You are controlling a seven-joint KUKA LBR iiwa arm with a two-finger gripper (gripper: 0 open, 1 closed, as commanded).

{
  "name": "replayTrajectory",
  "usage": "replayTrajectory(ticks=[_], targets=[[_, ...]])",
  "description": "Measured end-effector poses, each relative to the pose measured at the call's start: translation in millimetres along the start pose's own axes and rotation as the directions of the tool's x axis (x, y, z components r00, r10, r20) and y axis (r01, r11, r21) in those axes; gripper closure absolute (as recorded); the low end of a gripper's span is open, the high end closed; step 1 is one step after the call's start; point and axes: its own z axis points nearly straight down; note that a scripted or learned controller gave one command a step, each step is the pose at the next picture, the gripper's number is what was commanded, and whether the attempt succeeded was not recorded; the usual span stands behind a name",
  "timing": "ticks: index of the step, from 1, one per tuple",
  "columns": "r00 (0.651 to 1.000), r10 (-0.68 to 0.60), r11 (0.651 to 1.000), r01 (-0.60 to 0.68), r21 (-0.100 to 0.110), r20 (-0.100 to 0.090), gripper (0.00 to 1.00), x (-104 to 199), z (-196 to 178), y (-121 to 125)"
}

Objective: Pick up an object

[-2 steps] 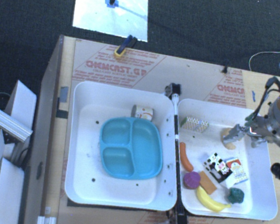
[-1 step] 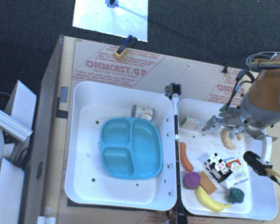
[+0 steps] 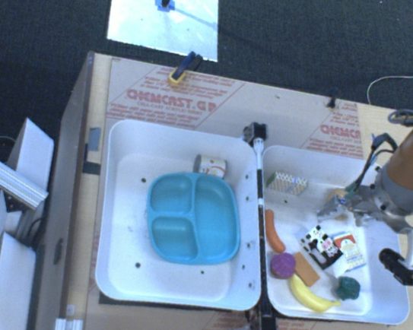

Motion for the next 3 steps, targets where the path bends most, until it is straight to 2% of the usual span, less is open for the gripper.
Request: replayTrajectory(ticks=[1, 2, 3], targets=[[1.000, -0.003, 1.000, 0.003, -0.001, -0.001, 0.00, 19.7, 25.2, 62.1], [1.000, 0.004, 1.000, -0.004, 0.028, -0.002, 0.00, 5.6, 28.4, 79.4], [1.000, 0.002, 0.999, -0.002, 0.033, -0.001, 1.00, 4.4, 18.2, 78.5]])
